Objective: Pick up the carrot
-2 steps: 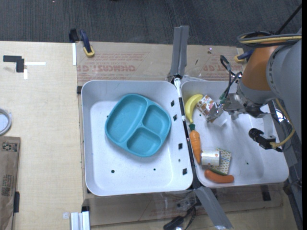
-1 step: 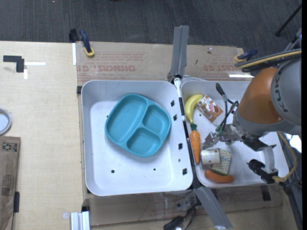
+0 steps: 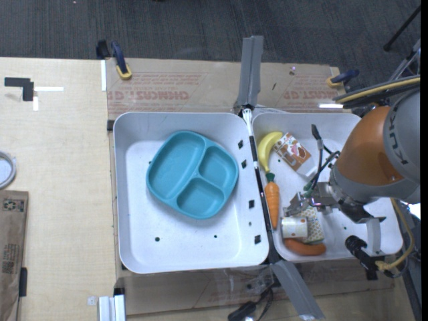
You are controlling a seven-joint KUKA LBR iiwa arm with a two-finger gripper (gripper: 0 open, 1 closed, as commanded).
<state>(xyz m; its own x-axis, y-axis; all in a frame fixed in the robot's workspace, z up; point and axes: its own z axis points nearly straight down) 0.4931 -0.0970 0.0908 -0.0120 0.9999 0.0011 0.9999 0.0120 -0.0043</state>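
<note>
The carrot (image 3: 272,202), orange with a green top, lies lengthwise along the left wall of the right bin (image 3: 334,120). My gripper (image 3: 299,206) hangs low in the right bin, just right of the carrot and above a small cream cup (image 3: 294,228). Nothing of the carrot is between its fingers. The grey arm with its orange band (image 3: 371,154) reaches in from the right and covers the bin's right half.
A yellow banana (image 3: 267,147) and a small snack packet (image 3: 293,150) lie at the back of the right bin. A red-orange sausage-like piece (image 3: 305,247) rests at its front. The left bin (image 3: 127,199) holds a blue three-compartment plate (image 3: 192,174).
</note>
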